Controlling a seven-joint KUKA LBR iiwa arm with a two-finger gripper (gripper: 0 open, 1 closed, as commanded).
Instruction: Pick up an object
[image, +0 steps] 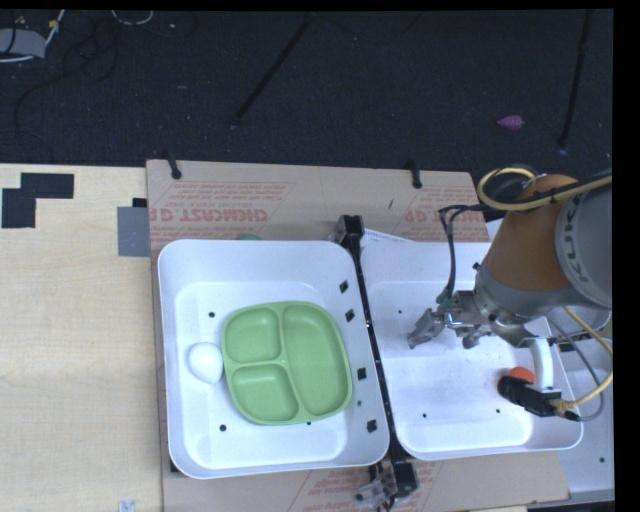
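A: Any text? 
B: Red mirrored print on the brown cardboard sheet (300, 205) under the bins, not readable. 
A: Objects? 
B: Pale green three-compartment plastic plate (286, 361) in the left white bin (190, 270), small white egg-shaped ball (205, 361) touching its left edge. 
A: Claw? 
B: Grey two-finger gripper (425, 330) over the right white bin (470, 440), well apart from both. Grip state: cannot tell.
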